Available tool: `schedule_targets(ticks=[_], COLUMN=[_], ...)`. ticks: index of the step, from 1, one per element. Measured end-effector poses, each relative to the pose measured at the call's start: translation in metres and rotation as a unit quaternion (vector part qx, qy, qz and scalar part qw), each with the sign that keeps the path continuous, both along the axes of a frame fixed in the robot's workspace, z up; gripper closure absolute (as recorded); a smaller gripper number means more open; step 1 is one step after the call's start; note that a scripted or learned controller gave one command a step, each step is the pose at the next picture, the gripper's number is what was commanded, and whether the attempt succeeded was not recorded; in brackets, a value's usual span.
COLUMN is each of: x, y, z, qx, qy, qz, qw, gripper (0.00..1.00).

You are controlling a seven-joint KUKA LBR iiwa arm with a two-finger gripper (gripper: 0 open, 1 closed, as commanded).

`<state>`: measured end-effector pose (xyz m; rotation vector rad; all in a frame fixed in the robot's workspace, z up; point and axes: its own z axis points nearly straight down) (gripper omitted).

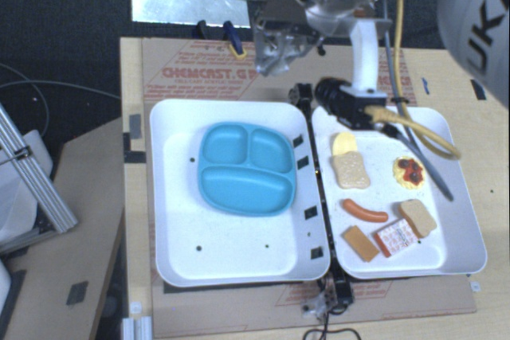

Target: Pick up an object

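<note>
Two white bins sit on a cardboard-covered bench over dark floor. The left bin holds a blue plate; the right bin holds toy food, including a sausage. The gripper hovers beyond the bins.

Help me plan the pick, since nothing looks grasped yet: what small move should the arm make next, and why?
Probably carry the tool toward the near right and down over the right bin. It hangs above the cardboard beyond both bins, and the small food pieces, such as the sausage and cracker, all lie in that bin. The left bin holds a blue divided plate.
</note>
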<state>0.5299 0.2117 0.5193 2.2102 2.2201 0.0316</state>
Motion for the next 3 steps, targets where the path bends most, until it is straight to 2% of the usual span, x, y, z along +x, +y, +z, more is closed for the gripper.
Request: schedule_targets(ticks=[1,2,3], x=[-0.001,-0.001,-0.001], y=[0.001,0.001,0.023], z=[0.002,0.013,-0.094], qx=[-0.0025,-0.0017,-0.0057], qy=[0.007,0.006,0.015], qz=[0.004,0.007,0.001], qw=[1.0000,1.0000,0.9999], gripper=[1.00,1.00,1.00])
